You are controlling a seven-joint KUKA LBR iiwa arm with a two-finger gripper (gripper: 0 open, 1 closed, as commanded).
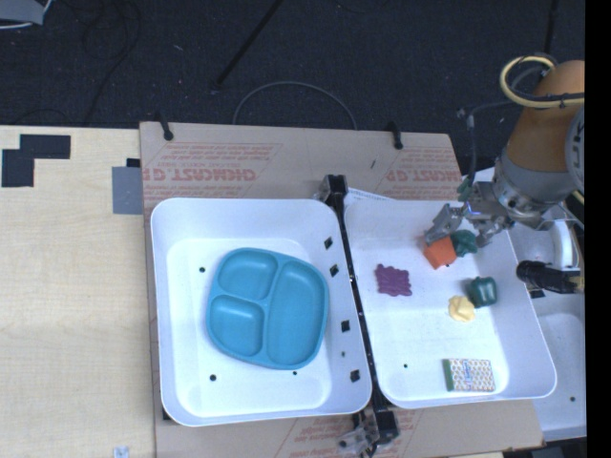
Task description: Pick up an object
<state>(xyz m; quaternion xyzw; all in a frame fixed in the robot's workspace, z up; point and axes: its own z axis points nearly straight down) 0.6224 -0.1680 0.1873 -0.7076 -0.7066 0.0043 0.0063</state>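
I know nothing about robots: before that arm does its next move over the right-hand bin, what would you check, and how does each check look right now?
1. Gripper is over the right bin: ok.
2. Orange object sits right at the fingertips: ok.
3. Orange object actually gripped between the fingers: cannot tell.
4. Purple piece, yellow piece and green piece lie apart from the gripper: ok.
5. Patterned block is near the front edge, out of the way: ok.
6. Blue divided plate rests in the left bin, away from the arm: ok.
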